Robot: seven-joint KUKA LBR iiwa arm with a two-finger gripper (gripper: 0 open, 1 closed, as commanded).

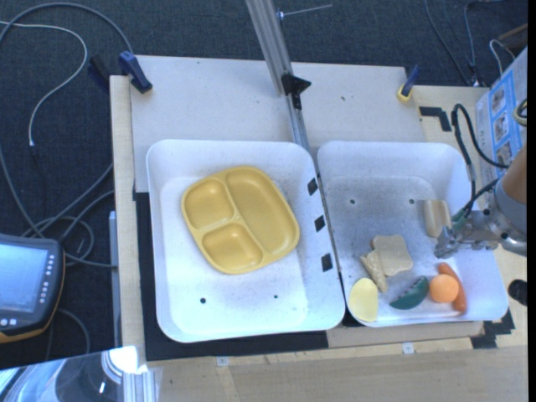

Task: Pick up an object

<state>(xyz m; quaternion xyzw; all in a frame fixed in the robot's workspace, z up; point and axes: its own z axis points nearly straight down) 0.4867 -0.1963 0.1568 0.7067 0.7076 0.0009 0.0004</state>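
Note:
The right bin holds several small things near its front right corner. A tan block lies by the right wall. Two beige bread-like pieces overlap in the middle. A pale yellow oval rests on the front rim, with a dark green piece beside it. An orange ball lies against a thin orange-red carrot. My gripper hangs low at the bin's right side, just below the tan block and above the orange ball. Nothing shows held in it.
The left bin holds a yellow divided plate. A grey metal pole slants in from the top to the gap between the bins. Black cables loop at the right near the arm. A screen sits at the far left.

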